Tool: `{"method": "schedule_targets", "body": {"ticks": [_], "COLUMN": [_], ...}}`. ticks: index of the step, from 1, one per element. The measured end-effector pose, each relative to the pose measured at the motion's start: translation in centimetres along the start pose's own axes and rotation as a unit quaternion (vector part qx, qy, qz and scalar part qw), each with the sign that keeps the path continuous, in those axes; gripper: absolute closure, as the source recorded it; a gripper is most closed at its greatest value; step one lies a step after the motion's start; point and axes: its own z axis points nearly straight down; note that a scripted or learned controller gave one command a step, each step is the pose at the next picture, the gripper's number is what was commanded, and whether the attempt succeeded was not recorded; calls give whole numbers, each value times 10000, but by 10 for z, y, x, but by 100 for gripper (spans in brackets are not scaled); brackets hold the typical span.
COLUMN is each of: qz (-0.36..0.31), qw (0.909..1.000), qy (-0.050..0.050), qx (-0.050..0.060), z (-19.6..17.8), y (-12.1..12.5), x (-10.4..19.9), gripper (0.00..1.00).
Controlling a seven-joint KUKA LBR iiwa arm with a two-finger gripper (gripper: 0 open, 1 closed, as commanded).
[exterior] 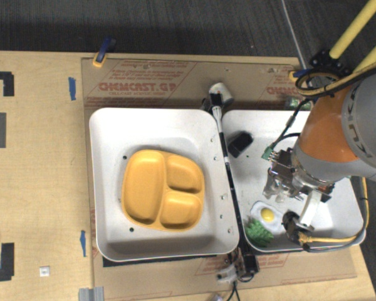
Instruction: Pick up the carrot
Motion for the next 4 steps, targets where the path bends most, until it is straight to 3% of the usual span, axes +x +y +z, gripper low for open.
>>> {"method": "schedule_targets", "body": {"ticks": [1, 2, 3, 4], "qz": [-215, -518, 764, 699], "qw": [9998, 9987, 9971, 9976], "qy": [-3, -5, -3, -4], "qx": [-17, -2, -17, -15], "z": [-68, 0, -38, -90], "y": [30, -25, -44, -13], "x": [-10, 48, 85, 68], "gripper": [100, 100, 100, 100]}}
